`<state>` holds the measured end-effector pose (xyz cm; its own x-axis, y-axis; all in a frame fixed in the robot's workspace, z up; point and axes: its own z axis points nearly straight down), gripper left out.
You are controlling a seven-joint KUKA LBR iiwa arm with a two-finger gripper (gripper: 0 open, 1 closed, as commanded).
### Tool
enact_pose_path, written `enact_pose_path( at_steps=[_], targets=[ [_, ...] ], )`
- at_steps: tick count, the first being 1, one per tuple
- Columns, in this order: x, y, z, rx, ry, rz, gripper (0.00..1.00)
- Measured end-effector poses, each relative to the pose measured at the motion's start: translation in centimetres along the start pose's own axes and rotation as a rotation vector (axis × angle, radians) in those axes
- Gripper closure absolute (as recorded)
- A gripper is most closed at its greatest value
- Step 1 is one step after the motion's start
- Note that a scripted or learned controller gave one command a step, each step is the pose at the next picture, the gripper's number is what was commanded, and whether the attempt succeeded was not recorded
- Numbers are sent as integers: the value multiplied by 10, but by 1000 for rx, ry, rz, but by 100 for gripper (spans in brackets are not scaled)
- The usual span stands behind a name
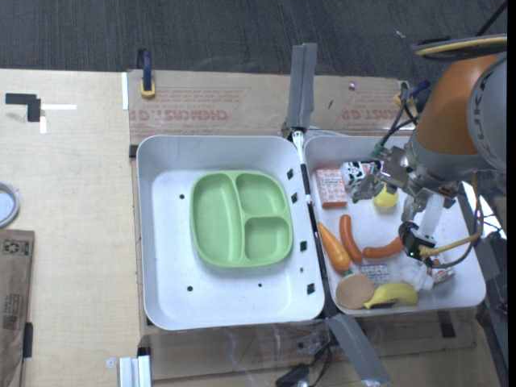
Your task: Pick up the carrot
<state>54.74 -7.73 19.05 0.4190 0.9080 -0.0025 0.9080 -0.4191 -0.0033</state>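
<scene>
The carrot point(334, 247) is an orange tapered piece lying at the left side of the right bin point(476, 290), close to the divider between the bins. It rests on the bin floor with nothing gripping it. My gripper point(368, 186) hangs over the upper middle of the right bin, up and to the right of the carrot and apart from it. It sits beside a black-and-white spotted item point(355, 172) and a small yellow lemon-like piece point(386, 200). The grey and orange arm covers the bin's upper right corner.
Two red sausages point(349, 235) point(382, 251) lie just right of the carrot. A tan disc point(351, 291) and a banana point(393, 295) lie below it, and a red-and-white box point(329, 187) above. The left bin point(147, 216) holds a green divided plate point(242, 218).
</scene>
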Motion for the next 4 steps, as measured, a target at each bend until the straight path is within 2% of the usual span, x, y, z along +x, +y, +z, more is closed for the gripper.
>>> enact_pose_path(
  at_steps=[1, 2, 3, 4],
  targets=[
    [-40, 21, 56, 3, 0, 291, 0],
    [-72, -13, 100, 2, 1, 330, 0],
    [-73, -12, 91, 2, 1, 332, 100],
    [-32, -14, 45, 0, 1, 451, 100]
  ],
)
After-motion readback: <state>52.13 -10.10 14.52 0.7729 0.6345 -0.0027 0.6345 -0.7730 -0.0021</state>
